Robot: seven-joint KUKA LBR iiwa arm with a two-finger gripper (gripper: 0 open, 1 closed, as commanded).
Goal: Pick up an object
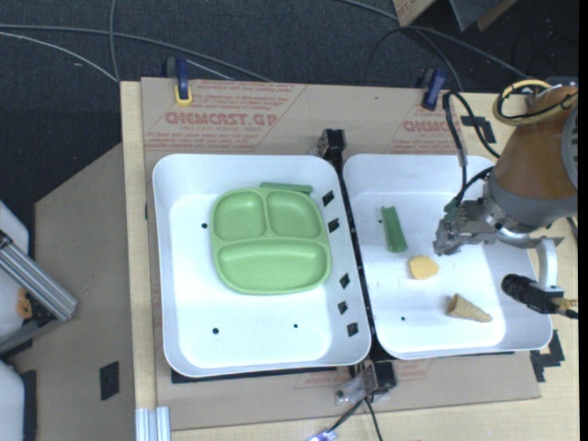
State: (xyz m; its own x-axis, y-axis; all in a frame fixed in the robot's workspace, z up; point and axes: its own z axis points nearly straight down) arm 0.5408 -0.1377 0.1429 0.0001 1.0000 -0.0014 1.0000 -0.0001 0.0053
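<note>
Small yellow rounded toy-food piece (423, 267) lies in the right white bin (524, 338), just below the gripper (447, 243); likely light, rigid plastic, smooth and apt to slip, best pinched across its short width. Near it: a green stick-shaped piece (393, 229) to the upper left, a tan cone-shaped piece (469, 310) lower right, both light by the look. The gripper hangs low over the bin floor, nothing visibly between its parts; how wide it stands I cannot tell. A green three-compartment plastic plate (270, 241) sits in the left white bin (184, 320). The cardboard sheet (276, 108) beneath reads "CHEMCAST GP" in red.
</note>
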